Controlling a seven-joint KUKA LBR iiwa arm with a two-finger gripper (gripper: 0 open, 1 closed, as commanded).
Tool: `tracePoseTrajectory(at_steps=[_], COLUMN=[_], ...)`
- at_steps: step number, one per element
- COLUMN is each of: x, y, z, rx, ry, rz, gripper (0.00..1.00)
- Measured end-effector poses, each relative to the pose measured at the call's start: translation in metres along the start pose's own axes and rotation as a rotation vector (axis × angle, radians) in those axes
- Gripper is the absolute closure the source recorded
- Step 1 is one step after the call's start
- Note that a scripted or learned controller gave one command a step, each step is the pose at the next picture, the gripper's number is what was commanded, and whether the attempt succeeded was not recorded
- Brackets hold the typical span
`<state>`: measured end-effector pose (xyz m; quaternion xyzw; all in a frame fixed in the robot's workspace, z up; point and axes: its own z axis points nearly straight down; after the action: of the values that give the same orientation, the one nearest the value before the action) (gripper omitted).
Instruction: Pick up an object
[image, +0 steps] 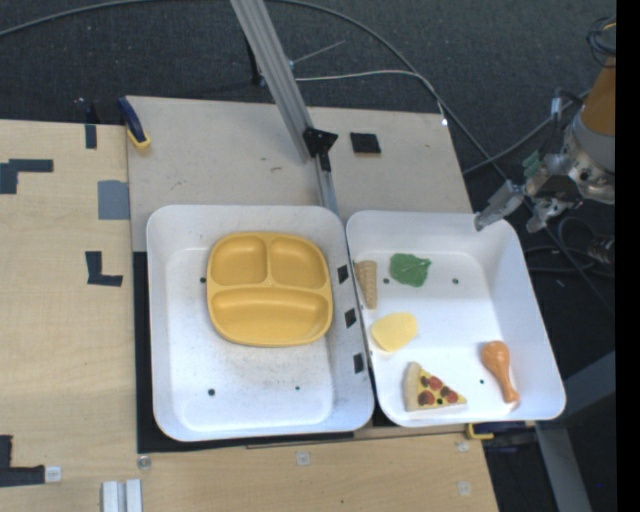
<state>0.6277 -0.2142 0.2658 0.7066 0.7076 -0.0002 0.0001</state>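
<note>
Gripper (497, 212), grip state unclear, hangs over right bin's (528, 290) far corner, above 5 foods.

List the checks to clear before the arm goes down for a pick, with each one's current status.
1. Targets present in the right bin: green piece, cone, yellow disc, pizza slice, drumstick. Ok.
2. Items apart from each other, so each can be picked alone: ok.
3. gripper over a target: not ok, it sits at the bin's far right corner.
4. Gripper free of any load: cannot tell.
5. Drumstick clear of the bin wall: not ok, it lies close to the right wall.
</note>
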Motion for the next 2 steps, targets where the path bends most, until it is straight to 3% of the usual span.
tracePoseTrajectory(at_steps=[2], x=[0.012], y=[0.000], z=[0.125], rx=[0.007], ry=[0.001], rz=[-0.001], gripper=[0.00])
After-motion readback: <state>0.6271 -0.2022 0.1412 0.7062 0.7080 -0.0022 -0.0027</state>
